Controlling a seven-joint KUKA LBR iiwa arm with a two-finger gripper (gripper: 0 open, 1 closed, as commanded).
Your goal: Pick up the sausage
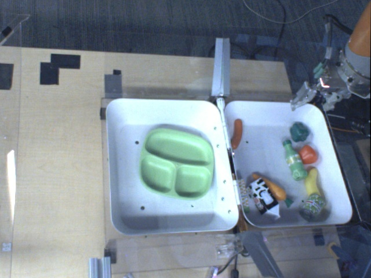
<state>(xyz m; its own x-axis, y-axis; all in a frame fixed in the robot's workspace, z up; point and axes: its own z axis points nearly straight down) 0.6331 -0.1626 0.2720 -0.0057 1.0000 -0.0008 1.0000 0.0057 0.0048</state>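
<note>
The sausage (237, 133) is a small reddish-orange link lying lengthwise in the right bin (261, 112), close against its left wall. My gripper (316, 99) hangs over the far right corner of that bin, well to the right of the sausage and a bit further back. Its fingers (299, 99) are spread open with nothing between them.
The left bin (124, 155) holds a green divided plate (177, 162). Sharing the right bin are a teal item (299, 132), a green bottle (294, 161), a red tomato (309, 154), a yellow piece (313, 181), a can (312, 207), a carrot (273, 188) and a black-and-white carton (264, 197).
</note>
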